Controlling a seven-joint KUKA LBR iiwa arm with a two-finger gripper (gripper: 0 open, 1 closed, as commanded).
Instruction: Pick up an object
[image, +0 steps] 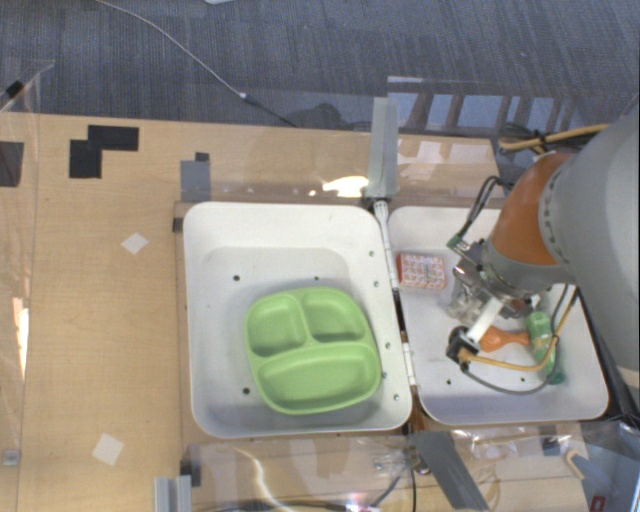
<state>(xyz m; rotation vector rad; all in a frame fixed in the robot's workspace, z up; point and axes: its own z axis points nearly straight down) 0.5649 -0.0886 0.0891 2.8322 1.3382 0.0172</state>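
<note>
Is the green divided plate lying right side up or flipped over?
Right side up: the green plate lies flat in the left bin, its three compartments facing up, nothing in them.

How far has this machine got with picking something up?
Done: the arm is positioned over the right bin. In hand: the end effector hangs low beside an orange item and a green one there, though a grasp isn't visible. Left: gripping and lifting something. The green plate in the left bin and the red patterned packet lie apart from it.
</note>
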